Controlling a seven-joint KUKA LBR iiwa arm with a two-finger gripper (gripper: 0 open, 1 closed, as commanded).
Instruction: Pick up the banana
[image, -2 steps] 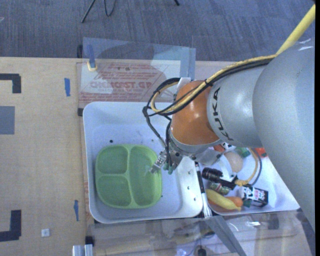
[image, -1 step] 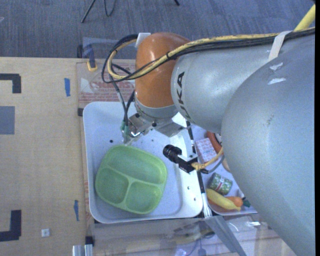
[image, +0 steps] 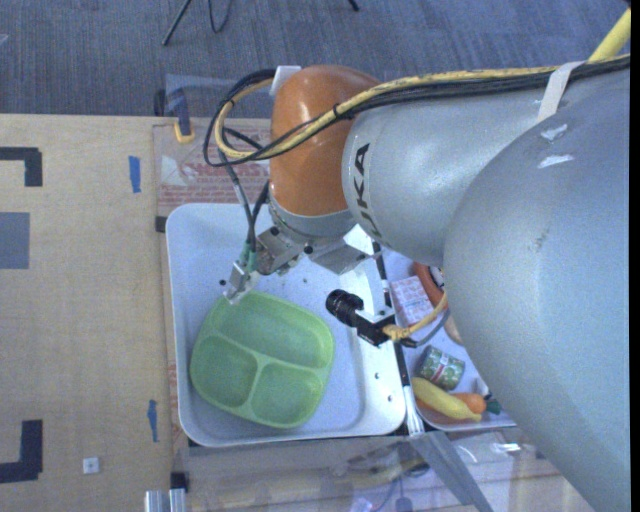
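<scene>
I am watching the gripper (image: 238, 283) hanging over the left bin (image: 190, 250) beside the green tray (image: 262, 357); its grip I cannot tell. The banana (image: 445, 401) is lying in the right bin, near edge. I'm judging it light, soft, bruisable; best pinched mid-body.

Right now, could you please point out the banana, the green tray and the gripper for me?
banana (image: 441, 400): camera view, middle of its yellow body.
green tray (image: 262, 358): camera view, the ridge between its compartments.
gripper (image: 237, 284): camera view, at its fingertips by the tray's upper rim.
</scene>
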